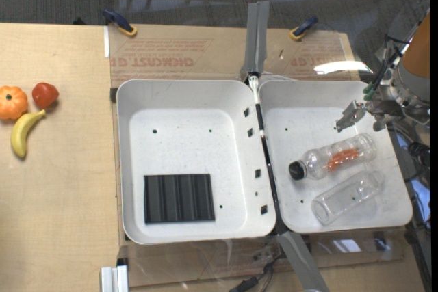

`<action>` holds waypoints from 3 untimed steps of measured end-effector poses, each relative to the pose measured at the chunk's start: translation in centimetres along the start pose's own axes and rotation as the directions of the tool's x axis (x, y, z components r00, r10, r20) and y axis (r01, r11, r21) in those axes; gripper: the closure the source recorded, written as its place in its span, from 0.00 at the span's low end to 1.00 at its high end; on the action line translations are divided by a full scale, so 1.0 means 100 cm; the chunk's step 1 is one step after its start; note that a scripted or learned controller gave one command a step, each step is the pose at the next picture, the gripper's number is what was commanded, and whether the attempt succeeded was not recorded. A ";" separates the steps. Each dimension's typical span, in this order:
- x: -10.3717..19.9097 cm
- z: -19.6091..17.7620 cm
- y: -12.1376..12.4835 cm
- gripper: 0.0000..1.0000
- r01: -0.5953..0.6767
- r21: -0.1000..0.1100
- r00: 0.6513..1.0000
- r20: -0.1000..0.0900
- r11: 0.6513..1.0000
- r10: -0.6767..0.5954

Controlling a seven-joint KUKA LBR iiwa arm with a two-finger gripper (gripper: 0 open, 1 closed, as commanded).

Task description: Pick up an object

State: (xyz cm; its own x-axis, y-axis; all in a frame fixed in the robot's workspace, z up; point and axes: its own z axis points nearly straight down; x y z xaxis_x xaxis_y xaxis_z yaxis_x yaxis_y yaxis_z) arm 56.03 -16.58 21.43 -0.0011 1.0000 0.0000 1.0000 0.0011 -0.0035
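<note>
Your two-finger gripper [361,116] hangs over the upper right part of the right-hand white bin [274,147], its fingers spread apart with nothing between them. Just below it lies the clear plastic bottle with a black cap and orange contents [332,158], on its side, cap pointing toward the middle divider. That looks like your nearest candidate. To take it well, I'd say come down across its narrow width near the middle of the body, not along its length, since a round bottle on its side will probably roll if one finger touches first.

Close beside it, toward the bin's near edge, lies a clear empty plastic tumbler [348,197], also on its side; keep your fingers from nudging it.

The left-hand white bin [130,167] holds a flat black ribbed block [179,197]. Well off on the wooden bench sit an orange fruit [11,103], a red tomato [45,95] and a yellow banana [24,132].
</note>
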 end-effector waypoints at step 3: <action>-0.020 0.109 -0.039 0.00 0.364 -0.050 0.931 0.037 0.930 -0.362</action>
State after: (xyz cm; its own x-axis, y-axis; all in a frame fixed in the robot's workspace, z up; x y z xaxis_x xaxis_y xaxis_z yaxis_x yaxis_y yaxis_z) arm 52.05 -18.56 10.54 -0.3635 0.9309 -0.0362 0.9299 0.3649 0.0464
